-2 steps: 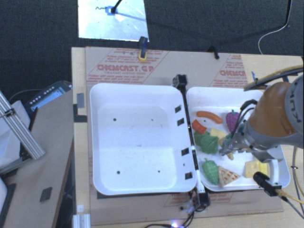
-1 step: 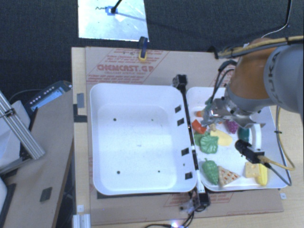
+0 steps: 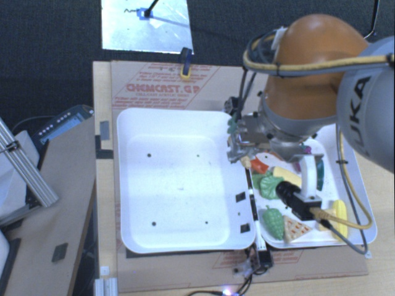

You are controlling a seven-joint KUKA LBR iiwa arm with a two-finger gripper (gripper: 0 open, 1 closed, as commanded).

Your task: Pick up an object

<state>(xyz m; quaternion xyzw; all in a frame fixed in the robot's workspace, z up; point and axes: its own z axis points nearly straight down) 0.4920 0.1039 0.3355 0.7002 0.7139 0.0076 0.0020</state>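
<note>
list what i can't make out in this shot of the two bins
- Right bin: in the camera view the arm covers its far half and whatever lies there.
- Green piece, yellow piece and red piece: partly under the arm and too small to identify.
- Tool: blurred and crowded by the arm, so whether it holds anything is unclear.

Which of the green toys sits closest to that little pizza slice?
The darker green toy in the cluttered bin's near corner, right beside the pizza slice. The leafy green toy lies farther up, next to a yellow piece.
</note>
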